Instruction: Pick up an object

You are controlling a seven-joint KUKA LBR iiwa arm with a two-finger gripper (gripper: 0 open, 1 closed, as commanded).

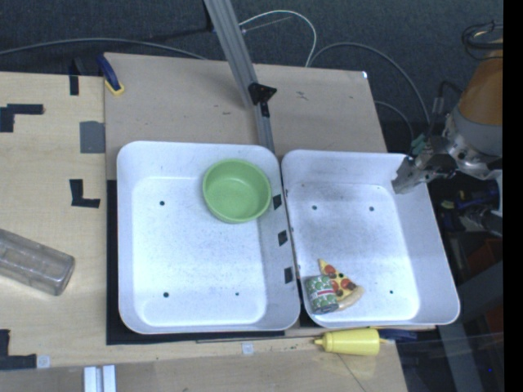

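Diagonally, pizza slice [341,284] tip up-left.

You have two bins side by side: in the left bin [147,243] a bowl [237,190] sits toward its far right corner. In the right bin [409,243] a pizza slice [341,283] lies touching a can [320,294] at the near left corner. A bottle [353,342] lies just outside that bin's near edge.
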